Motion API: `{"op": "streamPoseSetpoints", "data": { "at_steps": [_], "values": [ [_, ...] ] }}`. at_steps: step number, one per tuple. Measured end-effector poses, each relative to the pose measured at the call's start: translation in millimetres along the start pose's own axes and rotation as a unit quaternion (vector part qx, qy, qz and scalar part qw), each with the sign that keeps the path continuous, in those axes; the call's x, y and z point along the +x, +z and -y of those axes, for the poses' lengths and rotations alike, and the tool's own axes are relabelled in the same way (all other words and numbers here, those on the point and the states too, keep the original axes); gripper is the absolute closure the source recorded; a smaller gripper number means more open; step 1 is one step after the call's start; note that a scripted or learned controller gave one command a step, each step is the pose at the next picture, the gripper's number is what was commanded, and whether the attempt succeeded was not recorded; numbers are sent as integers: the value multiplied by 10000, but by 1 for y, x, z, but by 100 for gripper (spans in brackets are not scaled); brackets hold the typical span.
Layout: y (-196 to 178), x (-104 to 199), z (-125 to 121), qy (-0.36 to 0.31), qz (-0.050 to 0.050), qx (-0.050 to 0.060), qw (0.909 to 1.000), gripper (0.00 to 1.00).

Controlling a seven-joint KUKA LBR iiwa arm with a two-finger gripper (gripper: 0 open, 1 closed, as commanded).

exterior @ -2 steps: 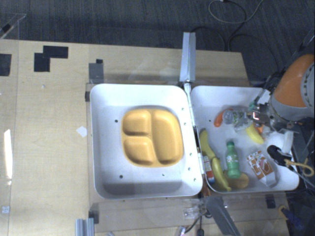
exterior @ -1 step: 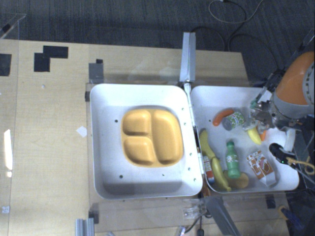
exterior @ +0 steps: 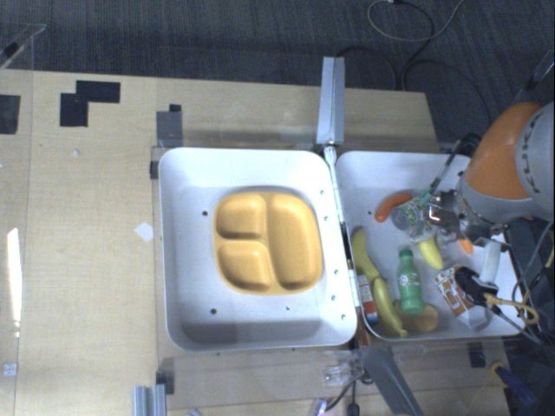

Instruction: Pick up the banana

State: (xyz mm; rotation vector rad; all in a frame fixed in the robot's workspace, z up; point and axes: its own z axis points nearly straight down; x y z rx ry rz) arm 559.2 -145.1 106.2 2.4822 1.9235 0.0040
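Observation:
Three bananas lie in the right bin (exterior: 381,167). One banana (exterior: 364,255) rests along the bin's left wall, and a second banana (exterior: 388,307) lies below it near the front edge. A short third banana (exterior: 431,251) lies mid-bin. The gripper (exterior: 427,215) hangs low over the middle of this bin, just above the short banana, with the grey arm and its orange band (exterior: 512,154) to its right. I see nothing lifted off the bin floor.
A green bottle (exterior: 409,281) stands between the bananas. An orange-red sausage-shaped item (exterior: 395,202) lies left of the gripper, and a brown packet (exterior: 451,289) and other small items sit at the front right. The left bin (exterior: 182,232) holds a yellow divided plate (exterior: 267,239).

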Motion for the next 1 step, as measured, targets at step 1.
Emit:
{"op": "streamPoseSetpoints", "data": {
  "at_steps": [1],
  "values": [
    [-142, 100, -73, 4, 1, -17, 10000, 100]
  ]
}}
